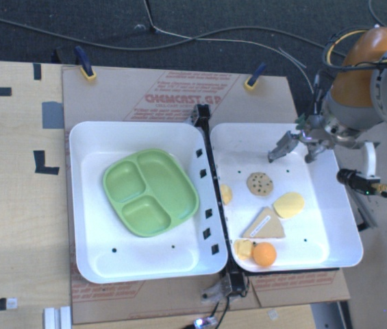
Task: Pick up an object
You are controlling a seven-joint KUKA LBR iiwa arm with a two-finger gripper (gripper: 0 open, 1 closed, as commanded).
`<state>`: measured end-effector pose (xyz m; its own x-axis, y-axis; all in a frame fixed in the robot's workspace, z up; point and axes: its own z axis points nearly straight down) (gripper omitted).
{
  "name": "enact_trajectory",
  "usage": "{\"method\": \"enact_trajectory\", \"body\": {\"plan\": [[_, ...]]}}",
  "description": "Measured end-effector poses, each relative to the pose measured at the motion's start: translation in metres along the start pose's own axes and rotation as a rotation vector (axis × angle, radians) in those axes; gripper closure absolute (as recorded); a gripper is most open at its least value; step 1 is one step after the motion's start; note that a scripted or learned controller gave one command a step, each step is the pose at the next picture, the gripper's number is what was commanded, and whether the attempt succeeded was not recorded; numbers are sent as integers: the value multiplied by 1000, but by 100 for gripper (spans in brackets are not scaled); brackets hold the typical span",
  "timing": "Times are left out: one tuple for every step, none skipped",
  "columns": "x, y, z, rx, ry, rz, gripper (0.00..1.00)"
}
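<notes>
My gripper [294, 152] hangs over the upper right part of the right bin [244, 137], its two dark fingers spread apart with nothing between them. Below it in that bin lie a round chocolate-chip cookie [259, 183], a pale yellow oval piece [288, 204], a tan wedge-shaped piece [264, 225], an orange ball [264, 254] and a small yellow piece [244, 249]. Another small yellow piece [226, 195] rests by the bin's left wall. The cookie is the nearest, a little below and left of the fingertips.
The left bin [87, 149] holds a green divided tray [151, 191]. A black divider [208, 177] runs between the bins. Both bins rest on a cardboard sheet [172, 94] held by clamps. Cables cross the dark floor at the top.
</notes>
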<state>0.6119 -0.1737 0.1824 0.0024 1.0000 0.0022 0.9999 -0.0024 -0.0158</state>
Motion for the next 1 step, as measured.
{"method": "enact_trajectory", "body": {"plan": [[0, 3, -9, -14, -2, -4, 0]]}}
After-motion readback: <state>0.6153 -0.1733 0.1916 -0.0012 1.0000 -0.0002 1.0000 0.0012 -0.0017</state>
